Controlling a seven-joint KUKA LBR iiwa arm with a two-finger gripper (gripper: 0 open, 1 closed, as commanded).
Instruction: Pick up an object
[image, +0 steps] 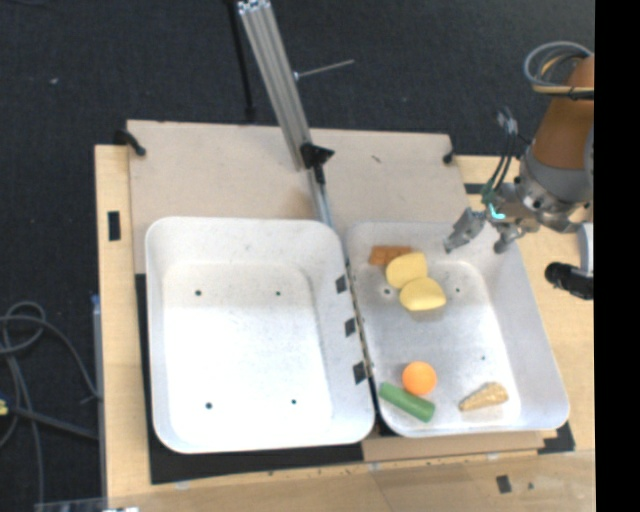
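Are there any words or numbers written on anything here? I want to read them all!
None: no word, number, label or sign can be read in the camera view.
The two white bins are plain, with just small dark dots.
The yellow pieces, orange ball, green stick and tan wedge carry no writing.
The gripper shows no lettering.

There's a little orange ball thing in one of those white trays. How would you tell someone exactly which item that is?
Look at the right-hand bin, the one nearest the arm. Near its front edge, the orange ball sits just above a green stick, with a tan wedge to its right. It is the one round, bright orange item; the two yellow lumps lie farther back.
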